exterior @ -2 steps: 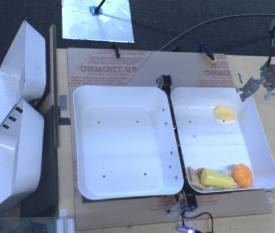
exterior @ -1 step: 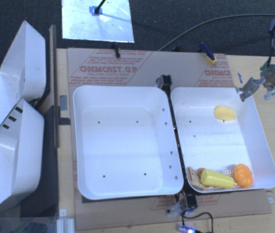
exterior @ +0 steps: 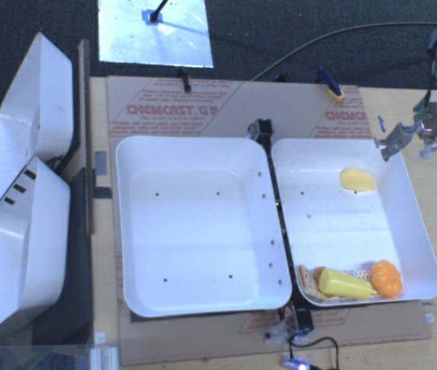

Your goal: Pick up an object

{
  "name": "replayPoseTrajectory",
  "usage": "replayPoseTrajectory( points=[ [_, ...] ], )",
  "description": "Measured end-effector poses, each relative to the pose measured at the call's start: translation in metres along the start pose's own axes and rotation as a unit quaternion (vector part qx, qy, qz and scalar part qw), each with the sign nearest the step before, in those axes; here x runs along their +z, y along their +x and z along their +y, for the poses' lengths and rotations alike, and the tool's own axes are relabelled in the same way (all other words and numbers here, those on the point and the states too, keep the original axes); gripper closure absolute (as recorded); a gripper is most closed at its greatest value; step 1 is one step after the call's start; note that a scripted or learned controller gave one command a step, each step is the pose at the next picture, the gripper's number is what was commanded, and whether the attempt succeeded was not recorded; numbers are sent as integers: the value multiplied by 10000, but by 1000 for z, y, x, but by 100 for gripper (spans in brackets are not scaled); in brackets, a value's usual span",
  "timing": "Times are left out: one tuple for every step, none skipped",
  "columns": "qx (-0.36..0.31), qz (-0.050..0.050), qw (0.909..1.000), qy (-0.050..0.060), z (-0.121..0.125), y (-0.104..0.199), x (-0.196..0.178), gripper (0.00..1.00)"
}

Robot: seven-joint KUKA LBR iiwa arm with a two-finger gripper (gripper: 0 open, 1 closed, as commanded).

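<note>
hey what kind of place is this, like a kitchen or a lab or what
Most likely a robotics lab test bench, not a kitchen. Two shallow white bins sit side by side on a board, toy food lies in the right one, and a robot gripper reaches in over cables on dark carpet.

Grey metal tool — pale angular brackets, thin dark cable above.

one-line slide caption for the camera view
Tool hovers over right bin holding yellow piece and toy food pile.
</note>
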State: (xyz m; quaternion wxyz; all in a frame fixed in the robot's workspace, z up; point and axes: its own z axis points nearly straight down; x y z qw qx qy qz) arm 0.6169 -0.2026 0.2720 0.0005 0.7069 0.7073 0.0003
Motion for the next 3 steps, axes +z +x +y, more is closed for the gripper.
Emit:
replayPoseTrajectory(
  points=[
    [6, 14, 10000, 57, -16, -3, 139, 0],
    [-1, 2, 10000, 8, 3, -4, 155, 0],
    [-3, 2, 10000, 13, 26, -3, 189, 0]
  ],
)
